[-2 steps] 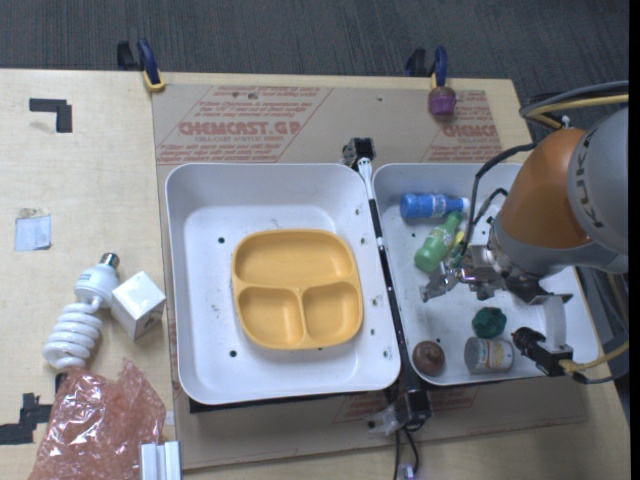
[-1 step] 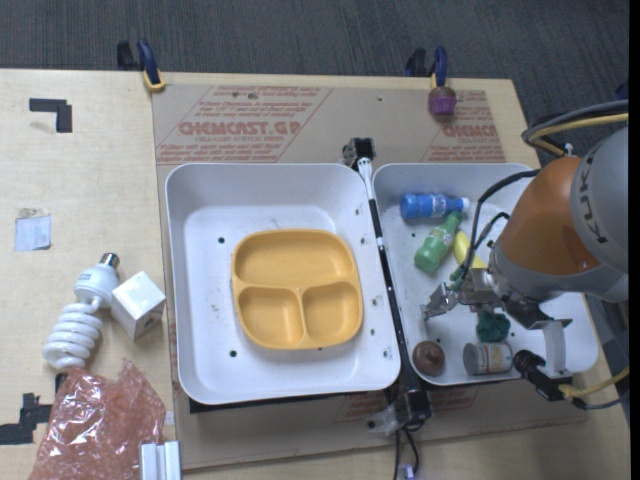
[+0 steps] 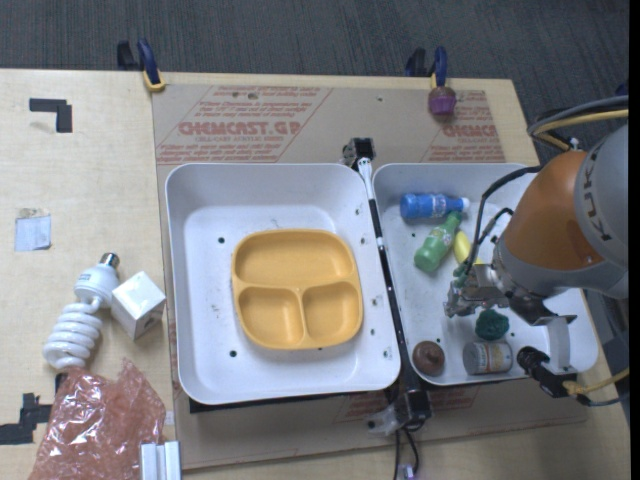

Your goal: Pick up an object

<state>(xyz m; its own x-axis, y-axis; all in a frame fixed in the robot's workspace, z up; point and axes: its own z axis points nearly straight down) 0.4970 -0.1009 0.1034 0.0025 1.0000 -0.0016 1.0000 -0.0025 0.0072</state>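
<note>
Nearest my camera, crinkled pink plastic wrap (image 3: pixel 95 418) lies on the bench. Moving right, I see a yellow divided tray (image 3: pixel 297 288) in the left bin (image 3: pixel 200 268). My gripper (image 3: pixel 470 296) hangs in the right bin (image 3: pixel 400 183), beside a dark green round object (image 3: pixel 491 324); I cannot tell its grip.

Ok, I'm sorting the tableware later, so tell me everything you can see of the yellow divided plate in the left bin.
The yellow divided plastic plate is a rounded square with a raised rim and three compartments: one wide section across the far side, two smaller ones nearer the camera. It looks matte and smooth, with nothing in it. It lies flat, right way up, near the middle of the left white bin, touching only the bin floor.
</note>
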